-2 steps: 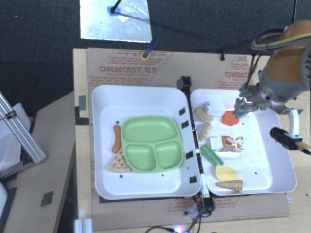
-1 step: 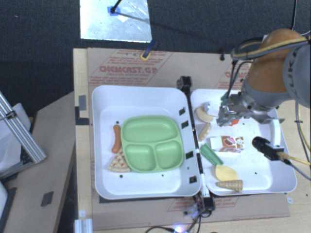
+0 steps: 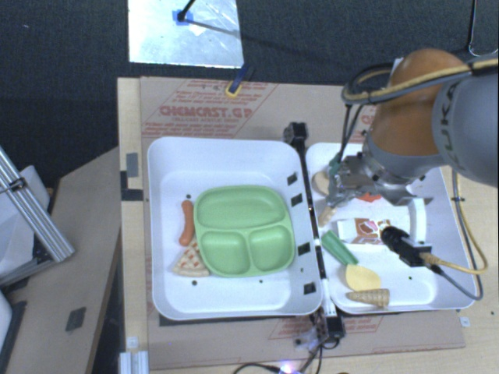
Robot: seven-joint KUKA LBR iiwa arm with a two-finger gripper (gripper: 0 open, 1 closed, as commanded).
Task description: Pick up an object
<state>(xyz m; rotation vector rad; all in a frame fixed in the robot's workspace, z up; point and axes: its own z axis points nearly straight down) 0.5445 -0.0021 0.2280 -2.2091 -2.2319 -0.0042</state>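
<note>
My gripper [image 3: 337, 195] hangs low over the left part of the right bin [image 3: 444, 287], under the grey and orange arm. A tan round piece [image 3: 319, 181] lies just left of it. Right below it sits a white box with a picture [image 3: 363, 230]. Further toward the front of the bin lie a green cucumber-like stick [image 3: 339, 248], a yellow chip [image 3: 362, 277] and an ice cream cone [image 3: 369, 296]. A bit of red [image 3: 371, 198] peeks out from under the wrist. I see nothing held in the gripper.
The left bin [image 3: 168, 287] holds a green divided plate [image 3: 242, 230], a sausage [image 3: 187, 221] and a pizza slice [image 3: 189, 262]. A ridge with black clips [image 3: 306, 209] separates the bins. A black cable plug [image 3: 401, 245] hangs from the arm over the right bin.
</note>
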